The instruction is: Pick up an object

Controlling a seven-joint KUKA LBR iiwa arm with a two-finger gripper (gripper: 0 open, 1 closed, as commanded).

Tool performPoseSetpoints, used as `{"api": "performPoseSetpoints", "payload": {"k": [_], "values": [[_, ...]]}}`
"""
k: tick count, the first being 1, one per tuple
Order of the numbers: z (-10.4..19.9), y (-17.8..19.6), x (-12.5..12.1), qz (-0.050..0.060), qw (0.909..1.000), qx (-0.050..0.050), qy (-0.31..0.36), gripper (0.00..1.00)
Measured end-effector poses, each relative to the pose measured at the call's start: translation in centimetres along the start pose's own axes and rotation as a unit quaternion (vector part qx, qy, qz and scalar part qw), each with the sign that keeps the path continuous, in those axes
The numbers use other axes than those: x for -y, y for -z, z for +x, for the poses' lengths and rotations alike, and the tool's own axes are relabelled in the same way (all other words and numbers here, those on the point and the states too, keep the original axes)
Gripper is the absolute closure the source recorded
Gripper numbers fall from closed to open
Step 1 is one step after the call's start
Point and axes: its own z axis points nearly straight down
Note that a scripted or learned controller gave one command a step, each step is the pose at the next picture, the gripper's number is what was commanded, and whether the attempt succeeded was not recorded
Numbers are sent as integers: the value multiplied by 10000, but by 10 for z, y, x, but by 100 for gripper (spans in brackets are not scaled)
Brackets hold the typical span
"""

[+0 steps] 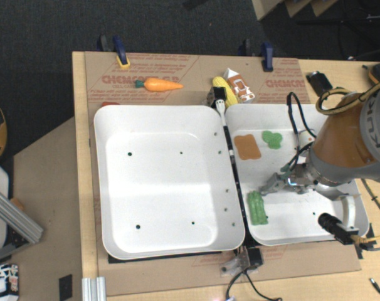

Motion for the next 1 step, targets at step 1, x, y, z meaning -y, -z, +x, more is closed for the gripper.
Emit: {"api": "performPoseSetpoints", "payload": {"k": [1], "values": [[17,8,-52,-49,10000,20,12,0]]}}
